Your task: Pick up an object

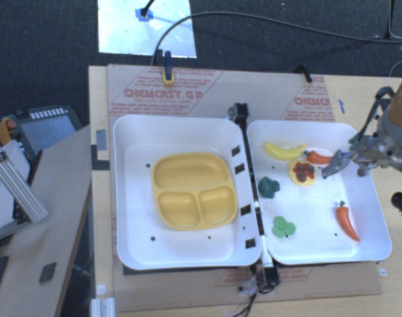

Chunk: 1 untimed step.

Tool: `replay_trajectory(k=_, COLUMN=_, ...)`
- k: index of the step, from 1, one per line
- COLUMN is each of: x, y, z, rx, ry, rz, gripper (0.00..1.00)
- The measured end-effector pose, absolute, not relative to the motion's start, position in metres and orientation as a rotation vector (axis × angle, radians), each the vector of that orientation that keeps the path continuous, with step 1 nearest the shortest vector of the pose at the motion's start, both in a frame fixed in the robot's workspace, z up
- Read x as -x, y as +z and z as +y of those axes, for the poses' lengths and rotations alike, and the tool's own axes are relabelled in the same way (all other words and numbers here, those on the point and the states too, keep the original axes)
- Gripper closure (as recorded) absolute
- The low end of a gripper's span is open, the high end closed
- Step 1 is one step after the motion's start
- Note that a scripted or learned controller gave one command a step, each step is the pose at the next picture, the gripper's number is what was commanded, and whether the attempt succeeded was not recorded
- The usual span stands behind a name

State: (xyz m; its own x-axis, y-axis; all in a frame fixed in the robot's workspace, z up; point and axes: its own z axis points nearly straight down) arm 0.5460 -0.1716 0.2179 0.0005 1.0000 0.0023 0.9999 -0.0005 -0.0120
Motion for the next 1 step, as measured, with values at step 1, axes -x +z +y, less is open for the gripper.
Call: replay_trajectory(k=1, x=-0.5487, y=0.2252, z=-0.1709, rx=2.219, ry=-0.001, rz=-2.226, gripper=0.0)
